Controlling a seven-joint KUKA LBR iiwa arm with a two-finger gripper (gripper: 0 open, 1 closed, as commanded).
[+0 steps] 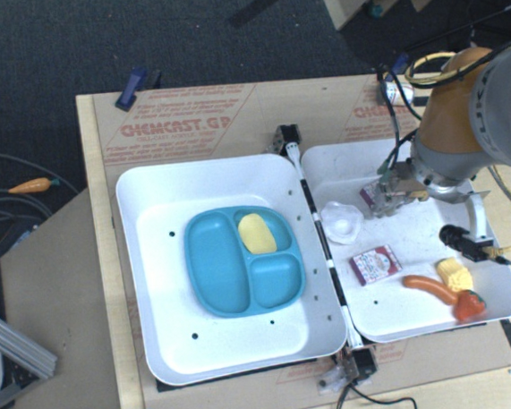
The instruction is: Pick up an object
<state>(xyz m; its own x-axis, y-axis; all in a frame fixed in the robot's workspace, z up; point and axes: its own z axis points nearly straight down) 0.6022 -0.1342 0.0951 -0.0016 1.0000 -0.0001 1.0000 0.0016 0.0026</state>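
Two white bins side by side on the counter (185,125). Left bin (152,254) holding a blue divided tray (216,266) with a yellow piece (257,234) in its upper right compartment. Right bin (409,301) holding the hand (382,198), low near a clear cup (339,221); grip state impossible to tell. Below: maroon packet (375,264), orange carrot (430,287), yellow block (454,272).

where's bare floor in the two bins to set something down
Left bin: bare floor all around the blue divided tray, widest along its near and left sides. Right bin: a bare strip between the clear cup and the red packet. Crowded: the near right corner, with the carrot, yellow piece and tomato, and under the gripper.
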